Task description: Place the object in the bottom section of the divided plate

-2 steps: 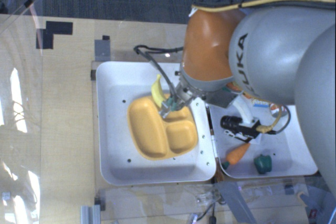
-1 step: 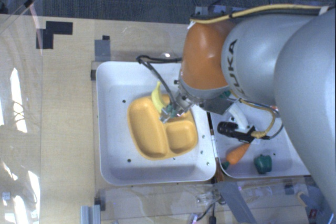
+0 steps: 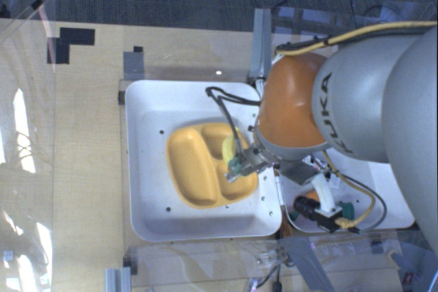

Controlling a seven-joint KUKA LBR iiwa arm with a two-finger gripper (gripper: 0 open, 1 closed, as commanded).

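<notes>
A yellow divided plate [image 3: 195,171] lies in the left white bin [image 3: 147,147], with one large section on its left and two smaller sections on its right. A small yellow-green object [image 3: 228,147] sits at the plate's right side, about where the two small sections meet. My gripper [image 3: 237,167] hangs just below and right of that object, over the plate's right edge. The view does not make clear whether the object is touching the gripper. The orange band and grey wrist hide what lies right of the plate.
The arm covers most of the right bin [image 3: 397,215]. An orange piece [image 3: 309,196] and a green piece [image 3: 347,208] peek out beneath the wrist there. A black cable [image 3: 222,100] loops over the left bin's top right corner.
</notes>
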